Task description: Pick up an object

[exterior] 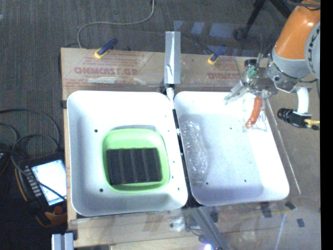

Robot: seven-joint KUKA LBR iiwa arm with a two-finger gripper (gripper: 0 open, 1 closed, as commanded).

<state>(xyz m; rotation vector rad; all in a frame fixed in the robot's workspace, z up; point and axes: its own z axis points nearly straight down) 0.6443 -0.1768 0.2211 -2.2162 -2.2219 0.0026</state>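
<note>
Gripper (248, 90) on the grey arm with the orange band (297, 33) hangs above the far right corner of the right white bin (270, 189). Its two thin metal fingers look spread apart, one pointing left and one pointing down. A long thin orange thing (254, 112), like a little stick or tube, hangs just under the fingers. Its top end is close to the gripper, but I cannot tell if the fingers really pinch it or if it just lies beside them.

Near the left wall of that same right bin lies a clear crinkly plastic thing (193, 145), like a see-through bag or bottle. It is well apart from the gripper.

Just left of the right bin sits the left white bin (83, 155). Inside it is a light green plastic tray with a dark ribbed middle (134, 161).

So the job looks maybe half done. The orange thing seems to be lifted, but the hold is not sure. It would need to go up clear of the bin.

Behind the bins, the brown cardboard sheet (119, 72) has faded red letters. I cannot read them for sure.
</note>
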